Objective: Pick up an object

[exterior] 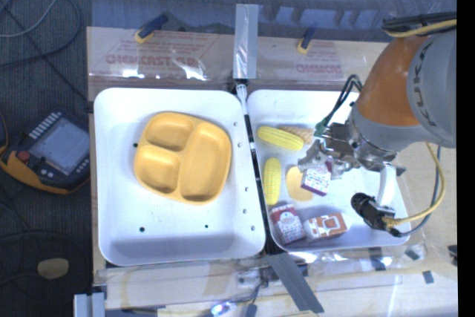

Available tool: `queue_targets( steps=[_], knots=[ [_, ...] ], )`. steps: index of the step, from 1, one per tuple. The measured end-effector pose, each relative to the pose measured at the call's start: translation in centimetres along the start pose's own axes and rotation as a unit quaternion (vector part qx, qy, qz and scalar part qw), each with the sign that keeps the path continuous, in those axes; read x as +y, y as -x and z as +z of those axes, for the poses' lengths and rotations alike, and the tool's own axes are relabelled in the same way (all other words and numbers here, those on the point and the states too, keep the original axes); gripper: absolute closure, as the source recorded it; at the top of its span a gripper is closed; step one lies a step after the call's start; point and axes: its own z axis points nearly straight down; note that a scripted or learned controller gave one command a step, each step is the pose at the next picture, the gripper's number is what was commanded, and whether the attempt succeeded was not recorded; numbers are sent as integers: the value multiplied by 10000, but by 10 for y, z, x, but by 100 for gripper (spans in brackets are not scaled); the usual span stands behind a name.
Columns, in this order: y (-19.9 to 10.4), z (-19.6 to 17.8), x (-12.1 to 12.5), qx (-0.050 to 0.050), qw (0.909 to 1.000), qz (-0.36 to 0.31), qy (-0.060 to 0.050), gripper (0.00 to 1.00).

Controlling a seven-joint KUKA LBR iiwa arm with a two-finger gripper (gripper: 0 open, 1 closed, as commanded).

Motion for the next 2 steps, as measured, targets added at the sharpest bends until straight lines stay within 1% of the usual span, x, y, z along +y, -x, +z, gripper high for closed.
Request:
queue_targets(
  steps=[1,2],
  knots=[
    [8,-17,-19,-9,9962,-865,4,100],
    [33,93,-10,22,9901,-1404,-9,100]
  ],
)
